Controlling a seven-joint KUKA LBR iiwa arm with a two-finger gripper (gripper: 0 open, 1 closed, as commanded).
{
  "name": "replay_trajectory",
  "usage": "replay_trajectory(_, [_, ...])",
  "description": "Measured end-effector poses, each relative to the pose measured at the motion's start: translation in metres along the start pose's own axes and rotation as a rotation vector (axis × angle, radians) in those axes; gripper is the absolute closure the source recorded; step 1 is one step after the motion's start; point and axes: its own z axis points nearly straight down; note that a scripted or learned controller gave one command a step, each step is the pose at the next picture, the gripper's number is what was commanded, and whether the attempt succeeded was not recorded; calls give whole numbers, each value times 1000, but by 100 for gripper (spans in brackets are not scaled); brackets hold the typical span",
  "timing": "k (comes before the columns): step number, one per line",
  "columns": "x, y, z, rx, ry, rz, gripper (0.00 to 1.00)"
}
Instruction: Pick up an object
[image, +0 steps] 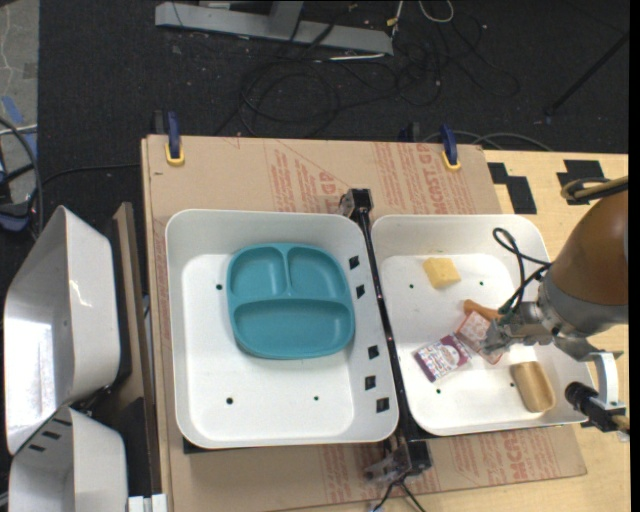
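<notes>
Left bin: white and shallow, well off to the left of the fingers, on the cardboard-covered bench.
Teal plate: a divided tray with three compartments, lying flat in the upper middle of the left bin, far to the left of the fingers.
Right bin: white, touching the left bin along a shared middle edge; the fingers hang over its right-hand part.
Purple packet: a small printed pouch on the bin floor, just left of the fingers and a little below them, tilted.
Yellow block: a pale sponge-like square, up and to the left of the fingers, well apart from them.
Red and orange item: a small crumpled wrapper right at the fingers; its right end is hidden beneath them, so I cannot tell whether it is touched.
Gripper: low over the bin between the wrapper and the tan roll, seen from above; whether the fingers are apart or together I cannot tell.
Tan roll: a bread-coloured oblong, just below and right of the fingers, lying apart from them on the floor.
Arm: orange and grey, coming in from the right behind the fingers.
</notes>
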Motion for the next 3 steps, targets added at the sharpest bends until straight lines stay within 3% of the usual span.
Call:
replay_trajectory(1, [2,-2,-43,10,7,-6,100])
replay_trajectory(3, [6,-6,-151,7,5,-7,100])
